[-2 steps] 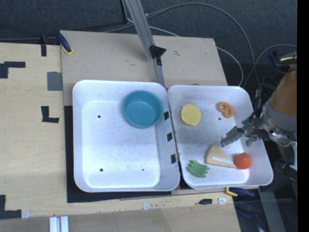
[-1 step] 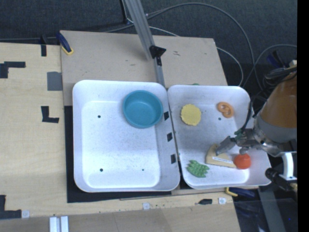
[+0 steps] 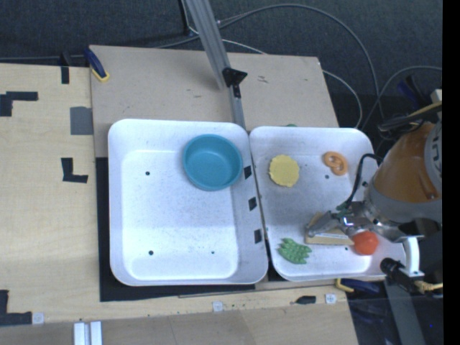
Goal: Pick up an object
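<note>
Overhead view of the setting. A light wooden bench (image 3: 43, 192) with black tape marks extends far left of the end effector (image 3: 327, 225). A tan board (image 3: 172, 85) lies on it, above and left of the end effector, with a dark mat (image 3: 104, 228) under it. A grey metal pole (image 3: 208, 34) slants up and to the left. Dark carpeted floor (image 3: 72, 13) crossed by cables (image 3: 302, 9) fills the top. Lighting is even and diffuse.
</note>
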Action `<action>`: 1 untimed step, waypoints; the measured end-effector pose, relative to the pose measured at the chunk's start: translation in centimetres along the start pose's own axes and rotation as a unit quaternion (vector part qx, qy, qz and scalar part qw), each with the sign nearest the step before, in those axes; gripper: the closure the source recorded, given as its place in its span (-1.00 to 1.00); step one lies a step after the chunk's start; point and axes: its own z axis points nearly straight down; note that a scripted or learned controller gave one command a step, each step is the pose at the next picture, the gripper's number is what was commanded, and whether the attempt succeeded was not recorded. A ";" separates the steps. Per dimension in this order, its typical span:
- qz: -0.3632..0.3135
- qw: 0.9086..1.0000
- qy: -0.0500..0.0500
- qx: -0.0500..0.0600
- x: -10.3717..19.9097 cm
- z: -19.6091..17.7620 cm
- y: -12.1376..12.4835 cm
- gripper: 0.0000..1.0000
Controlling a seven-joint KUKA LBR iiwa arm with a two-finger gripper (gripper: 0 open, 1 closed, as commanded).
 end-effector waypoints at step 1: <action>0.000 1.000 -0.001 -0.003 0.0 -1.3 0.2 1.00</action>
